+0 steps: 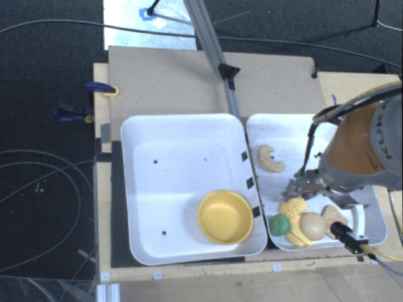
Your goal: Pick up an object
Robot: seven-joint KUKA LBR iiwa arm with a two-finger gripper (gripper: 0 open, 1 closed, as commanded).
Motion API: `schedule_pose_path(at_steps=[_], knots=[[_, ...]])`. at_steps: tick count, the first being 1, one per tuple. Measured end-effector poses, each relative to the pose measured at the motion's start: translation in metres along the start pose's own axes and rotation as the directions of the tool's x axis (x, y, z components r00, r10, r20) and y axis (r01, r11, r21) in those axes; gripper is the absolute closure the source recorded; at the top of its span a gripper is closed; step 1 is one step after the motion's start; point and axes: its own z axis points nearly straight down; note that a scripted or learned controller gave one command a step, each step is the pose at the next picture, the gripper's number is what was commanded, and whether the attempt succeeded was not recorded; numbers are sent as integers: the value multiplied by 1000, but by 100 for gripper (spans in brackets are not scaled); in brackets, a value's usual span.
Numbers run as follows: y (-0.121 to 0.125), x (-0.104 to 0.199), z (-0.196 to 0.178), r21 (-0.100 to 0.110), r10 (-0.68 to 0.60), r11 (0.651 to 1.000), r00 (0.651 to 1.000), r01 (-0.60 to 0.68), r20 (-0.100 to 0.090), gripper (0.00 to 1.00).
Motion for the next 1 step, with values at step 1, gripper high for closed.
schedule_pose_path(at_steps=[1], knots=[[4,6,-63,5,-6,1000,1000,5,2,100]])
